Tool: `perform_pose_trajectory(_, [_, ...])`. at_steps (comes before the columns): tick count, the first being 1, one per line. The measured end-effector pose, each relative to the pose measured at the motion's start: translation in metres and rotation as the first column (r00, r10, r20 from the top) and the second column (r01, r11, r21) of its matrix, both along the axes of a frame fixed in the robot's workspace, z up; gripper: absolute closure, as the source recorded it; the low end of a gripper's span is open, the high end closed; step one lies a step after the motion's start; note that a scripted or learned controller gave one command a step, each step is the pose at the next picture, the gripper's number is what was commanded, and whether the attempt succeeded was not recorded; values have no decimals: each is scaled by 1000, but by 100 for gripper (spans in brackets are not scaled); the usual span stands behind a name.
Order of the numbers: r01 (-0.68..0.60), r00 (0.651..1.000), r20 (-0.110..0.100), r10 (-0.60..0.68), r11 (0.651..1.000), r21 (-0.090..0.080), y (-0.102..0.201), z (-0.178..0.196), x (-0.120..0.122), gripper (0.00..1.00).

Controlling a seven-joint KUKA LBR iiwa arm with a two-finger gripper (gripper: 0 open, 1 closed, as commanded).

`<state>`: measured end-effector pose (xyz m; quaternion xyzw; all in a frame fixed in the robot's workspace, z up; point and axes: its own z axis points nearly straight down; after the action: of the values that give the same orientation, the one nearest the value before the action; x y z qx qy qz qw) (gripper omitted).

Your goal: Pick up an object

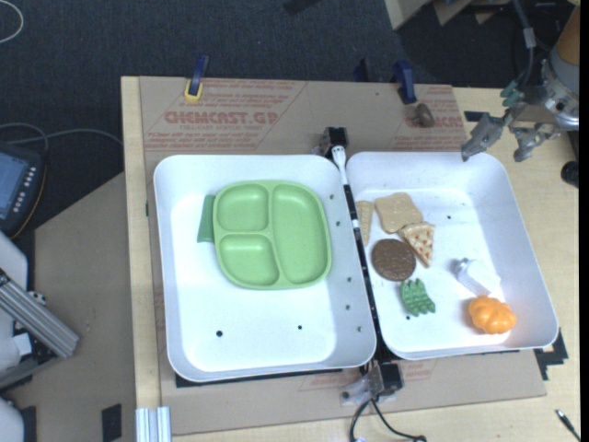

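Broad brown bench [276, 109], spreading left of the jaws and towards the camera from them. Left white bin [184, 320], well apart from the jaws, far off to their left. Right white bin [515, 219], its far right corner just beneath the jaws. Compartmented green plate [272, 233] in the left bin, lying flat, well left of the jaws.

Grey arm [557, 90] entering from the right edge, ending in the gripper [500, 150] over the right bin's back rim. Jaws spread wide, nothing between the fingers [480, 139], no contact with any item.

Possible things to pick up, all in the right bin, all nearer the camera than the jaws:
- Tan cracker pieces [398, 212], left of the jaws and closest to them of the group, yet clearly apart.
- Brown round biscuit [393, 259], further forward, just beside the crackers.
- Triangular slice [420, 241], touching or nearly touching the biscuit's right edge; cannot tell which.
- Orange pumpkin-like toy [490, 314], almost straight forward of the jaws, near the bin's front rim, well apart.
- Green leafy toy [417, 297], forward and left, below the biscuit.
- Small white bottle-like piece [469, 273], between the jaws and the orange toy, lying tilted.
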<state>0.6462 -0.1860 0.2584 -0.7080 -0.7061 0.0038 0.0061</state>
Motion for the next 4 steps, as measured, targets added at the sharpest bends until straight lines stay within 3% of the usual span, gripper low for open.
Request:
perform_pose_trajectory(1, [-3, 1000, 13, 3, 1000, -3, 0, 8, 2, 0])
perform_pose_trajectory(4, [-3, 1000, 9, 3, 1000, -2, 0, -154, 8, 0])
